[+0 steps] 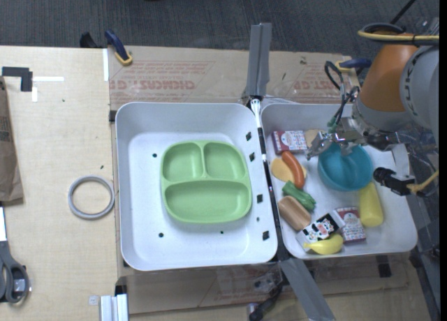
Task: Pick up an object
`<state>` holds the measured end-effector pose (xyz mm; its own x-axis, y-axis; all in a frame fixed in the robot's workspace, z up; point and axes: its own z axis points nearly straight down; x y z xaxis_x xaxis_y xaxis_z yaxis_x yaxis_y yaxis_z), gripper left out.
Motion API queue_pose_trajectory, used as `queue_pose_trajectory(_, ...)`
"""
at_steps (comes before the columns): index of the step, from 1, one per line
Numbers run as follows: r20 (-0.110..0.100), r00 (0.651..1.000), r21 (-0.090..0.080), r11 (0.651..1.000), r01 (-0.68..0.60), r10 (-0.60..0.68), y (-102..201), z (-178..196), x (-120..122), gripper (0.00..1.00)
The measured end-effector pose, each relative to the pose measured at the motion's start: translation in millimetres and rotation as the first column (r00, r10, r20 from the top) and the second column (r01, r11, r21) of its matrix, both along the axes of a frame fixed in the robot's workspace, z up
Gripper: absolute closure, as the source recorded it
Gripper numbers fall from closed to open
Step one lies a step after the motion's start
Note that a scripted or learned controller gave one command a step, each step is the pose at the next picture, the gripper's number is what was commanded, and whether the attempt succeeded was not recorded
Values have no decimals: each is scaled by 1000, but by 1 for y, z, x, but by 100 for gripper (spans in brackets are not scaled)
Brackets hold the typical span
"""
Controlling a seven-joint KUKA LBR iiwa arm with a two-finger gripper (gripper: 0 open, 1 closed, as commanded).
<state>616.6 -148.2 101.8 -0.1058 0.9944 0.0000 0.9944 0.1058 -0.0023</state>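
The right bin (401, 239) holds a teal bowl (346, 171), a red and white carton (290, 140), an orange toy (288, 168), a green piece (299, 194), a toy hot dog (295, 213), a black and white carton (321, 227), a banana (327, 245), a small red box (351, 225) and a yellow toy (370, 206). My gripper (332, 139) hangs low over the bowl's far left rim, close to the red and white carton. The grey arm with its orange band (391, 75) comes in from the right and hides the bin's far right corner.
The left bin (133, 173) carries a green divided plate (206, 181). On the wooden bench to the left lie a tape ring (91, 196), scissors (10, 281) and a brown bag (8, 152). A blue clamp (119, 46) sits at the back.
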Motion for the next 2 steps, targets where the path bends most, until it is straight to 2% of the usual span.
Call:
queue_pose_trajectory(1, 0, 1000, 0, 1000, 0, 0, 0, 0, 0, 0)
queue_pose_trajectory(2, 1, 991, 1, 991, 136, -136, -2, -11, -26, 0)
